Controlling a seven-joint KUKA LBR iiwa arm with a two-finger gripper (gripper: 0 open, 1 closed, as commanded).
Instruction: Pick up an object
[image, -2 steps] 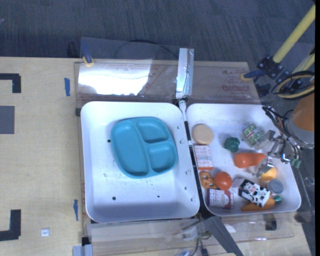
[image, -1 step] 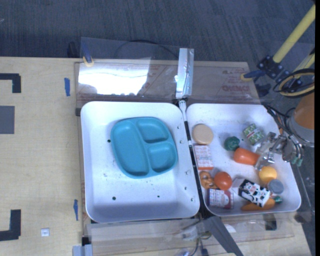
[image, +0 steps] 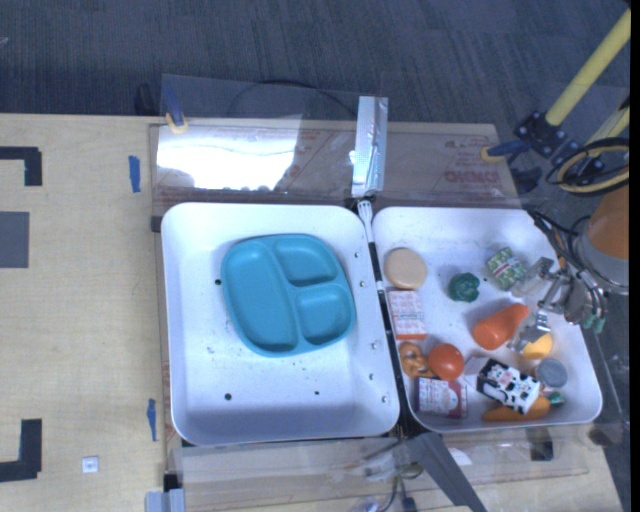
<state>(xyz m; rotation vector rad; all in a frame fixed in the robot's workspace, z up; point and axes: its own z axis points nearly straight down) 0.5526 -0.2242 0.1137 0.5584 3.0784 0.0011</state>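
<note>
Well, two white bins sit side by side on the bench. The left bin (image: 190, 330) has a blue plate (image: 288, 293) in it, the kind with three parts, lying flat near the middle. The right bin (image: 440, 222) is full of little toys.

The gripper (image: 548, 305) comes in from the right side and hangs low over the right bin, near its right wall. It is small and shiny in the view, and I cannot tell how wide it is or if it has hold of anything. An orange carrot-shaped toy (image: 497, 327) lies just left of it, very close. A yellow piece (image: 537, 346) sits right under it, and a grey round thing (image: 552, 374) is just below that.

Lots of other toys crowd around. A black and white cow toy (image: 508, 386) lies near the front wall. A red ball (image: 446, 360) sits to the left of it, next to a small pretzel (image: 411, 354). A red and white packet (image: 440, 397) is in the front left corner. Another packet (image: 406, 313) lies along the left wall, with a tan round cookie (image: 405, 267) above it. A dark green lump (image: 463, 287) and a green and white wrapper (image: 505, 268) sit farther back.
</note>
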